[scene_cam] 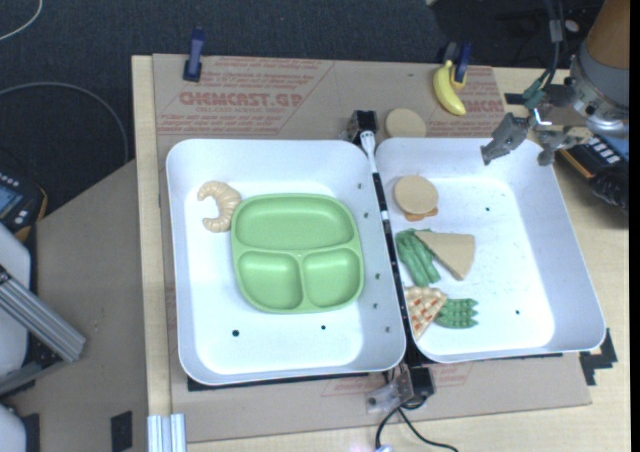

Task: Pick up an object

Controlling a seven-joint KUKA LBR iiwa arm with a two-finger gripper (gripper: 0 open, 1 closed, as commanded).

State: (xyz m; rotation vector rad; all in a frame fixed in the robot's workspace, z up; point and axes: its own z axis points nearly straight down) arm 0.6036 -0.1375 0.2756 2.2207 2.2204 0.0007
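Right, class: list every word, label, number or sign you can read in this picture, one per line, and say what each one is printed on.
"CHEMCAST" followed by what looks like "GP", in red, large, on the brown board behind the left bin.
Smaller red lines above and beneath it on the same board: too blurred to read.
Red print on the board near the banana: too blurred and partly covered to read.
Faint red print on the board's front edge: unreadable.

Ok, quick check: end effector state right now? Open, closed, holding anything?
End effector: open, nothing between its fingers, above the back edge of the right bin.
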